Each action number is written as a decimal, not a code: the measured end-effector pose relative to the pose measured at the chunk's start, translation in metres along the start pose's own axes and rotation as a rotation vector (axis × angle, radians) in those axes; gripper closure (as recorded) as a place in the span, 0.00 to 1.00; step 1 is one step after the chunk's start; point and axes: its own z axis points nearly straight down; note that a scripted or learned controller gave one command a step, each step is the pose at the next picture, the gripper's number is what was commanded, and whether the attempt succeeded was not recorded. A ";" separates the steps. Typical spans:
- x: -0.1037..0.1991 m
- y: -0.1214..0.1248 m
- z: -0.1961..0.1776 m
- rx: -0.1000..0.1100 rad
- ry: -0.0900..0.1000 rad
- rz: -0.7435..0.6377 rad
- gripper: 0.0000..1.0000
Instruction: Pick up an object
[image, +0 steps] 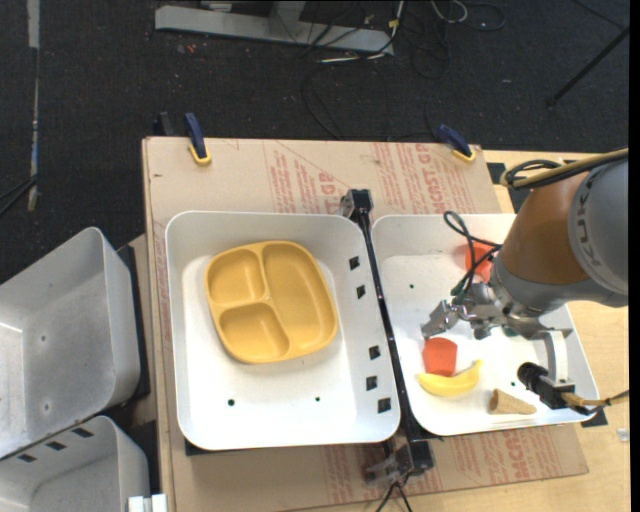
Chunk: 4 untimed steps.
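In the right bin (400, 250), a red block (440, 355) lies beside a yellow banana (448, 382). A tan wedge (510, 402) rests near the bin's front rim. An orange-red object (482, 254) at the back is partly hidden by the arm. My gripper (455, 320) hangs just behind and above the red block. It is open, with nothing between its fingers.
The left bin (190, 400) holds a yellow divided plate (270, 300). A black divider strip (375, 320) runs between the two bins. Two grey tubs (60, 330) stand off the bench at the left. Clamps (198, 140) grip the board's back edge.
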 end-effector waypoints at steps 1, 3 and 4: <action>0.001 0.000 0.017 -0.002 -0.001 0.000 0.00; -0.006 0.008 -0.052 -0.009 -0.003 -0.003 1.00; -0.009 0.001 -0.111 -0.010 -0.003 -0.003 1.00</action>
